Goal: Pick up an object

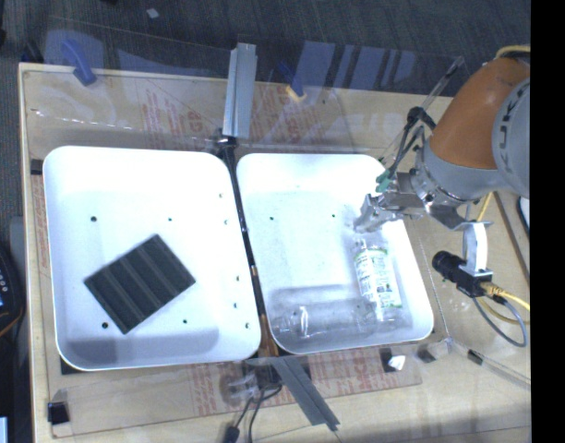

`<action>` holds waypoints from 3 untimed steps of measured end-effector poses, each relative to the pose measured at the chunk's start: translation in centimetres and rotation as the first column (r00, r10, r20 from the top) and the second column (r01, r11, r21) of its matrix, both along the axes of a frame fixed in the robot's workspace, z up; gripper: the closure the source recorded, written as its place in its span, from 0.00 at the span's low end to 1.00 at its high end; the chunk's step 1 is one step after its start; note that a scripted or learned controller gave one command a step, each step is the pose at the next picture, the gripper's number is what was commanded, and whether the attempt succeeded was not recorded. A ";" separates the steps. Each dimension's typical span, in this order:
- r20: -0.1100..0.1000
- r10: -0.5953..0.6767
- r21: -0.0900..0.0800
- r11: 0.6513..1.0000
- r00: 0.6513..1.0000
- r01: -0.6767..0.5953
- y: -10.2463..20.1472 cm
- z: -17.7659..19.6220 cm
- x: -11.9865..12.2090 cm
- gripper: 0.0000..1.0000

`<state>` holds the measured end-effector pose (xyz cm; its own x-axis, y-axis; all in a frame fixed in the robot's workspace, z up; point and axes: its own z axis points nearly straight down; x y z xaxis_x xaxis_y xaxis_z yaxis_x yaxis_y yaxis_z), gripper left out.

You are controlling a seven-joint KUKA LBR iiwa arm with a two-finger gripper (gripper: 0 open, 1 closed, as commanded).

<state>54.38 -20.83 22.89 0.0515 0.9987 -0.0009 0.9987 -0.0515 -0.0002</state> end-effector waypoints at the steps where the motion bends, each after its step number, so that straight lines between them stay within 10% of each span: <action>1: 0.000 0.000 0.000 1.000 1.000 0.000 0.0 0.0 0.0 0.00; 2: -0.005 0.062 0.003 0.998 0.998 -0.062 0.6 -6.0 3.8 0.00; 3: -0.003 0.021 0.002 1.000 1.000 -0.021 -0.1 -6.6 0.1 0.00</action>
